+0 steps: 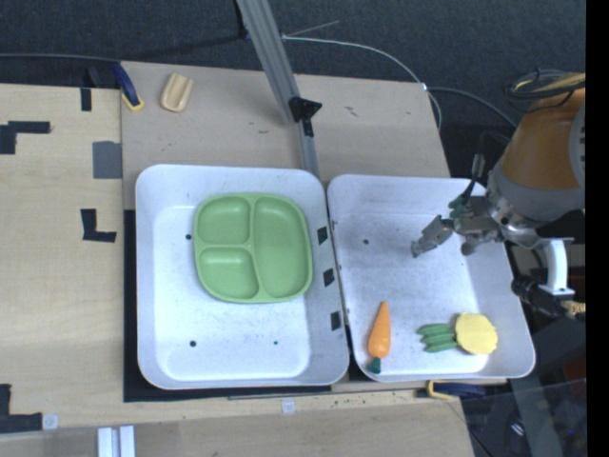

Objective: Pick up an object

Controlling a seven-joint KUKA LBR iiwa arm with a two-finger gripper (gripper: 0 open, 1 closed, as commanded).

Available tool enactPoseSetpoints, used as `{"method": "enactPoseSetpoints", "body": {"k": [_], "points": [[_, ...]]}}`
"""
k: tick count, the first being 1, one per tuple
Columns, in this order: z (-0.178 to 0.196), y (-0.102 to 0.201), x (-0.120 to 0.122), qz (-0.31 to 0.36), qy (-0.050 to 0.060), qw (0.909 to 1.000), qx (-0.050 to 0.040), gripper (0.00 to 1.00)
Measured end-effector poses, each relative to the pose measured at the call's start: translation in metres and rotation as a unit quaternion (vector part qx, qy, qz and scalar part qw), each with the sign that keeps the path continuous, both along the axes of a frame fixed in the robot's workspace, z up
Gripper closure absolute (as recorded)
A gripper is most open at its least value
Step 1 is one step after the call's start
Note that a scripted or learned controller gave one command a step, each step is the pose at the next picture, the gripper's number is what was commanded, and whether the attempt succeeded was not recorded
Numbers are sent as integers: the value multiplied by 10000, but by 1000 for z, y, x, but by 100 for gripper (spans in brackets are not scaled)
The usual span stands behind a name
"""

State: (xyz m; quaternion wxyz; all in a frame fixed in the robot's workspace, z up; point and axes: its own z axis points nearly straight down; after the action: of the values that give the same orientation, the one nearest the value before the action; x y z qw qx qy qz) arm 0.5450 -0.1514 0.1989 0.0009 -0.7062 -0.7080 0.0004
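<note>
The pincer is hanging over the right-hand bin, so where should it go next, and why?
Probably toward the bin's near edge, then down. The pincer hovers over bare floor in the right bin with nothing between its fingers, while the carrot and the yellow-and-green toy lie along the near edge. The carrot lies apart, so it looks the easier pick.

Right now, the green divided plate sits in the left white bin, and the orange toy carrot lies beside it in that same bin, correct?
Not quite. The green divided plate is in the left white bin, but the orange toy carrot lies in the right white bin, near its front edge, left of a yellow and green toy. The camera view shows this.
</note>
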Motion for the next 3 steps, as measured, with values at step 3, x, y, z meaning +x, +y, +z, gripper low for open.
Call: {"method": "enactPoseSetpoints", "body": {"k": [3], "points": [[-111,-3,-3,-7,-8,10000,-15,0]]}}
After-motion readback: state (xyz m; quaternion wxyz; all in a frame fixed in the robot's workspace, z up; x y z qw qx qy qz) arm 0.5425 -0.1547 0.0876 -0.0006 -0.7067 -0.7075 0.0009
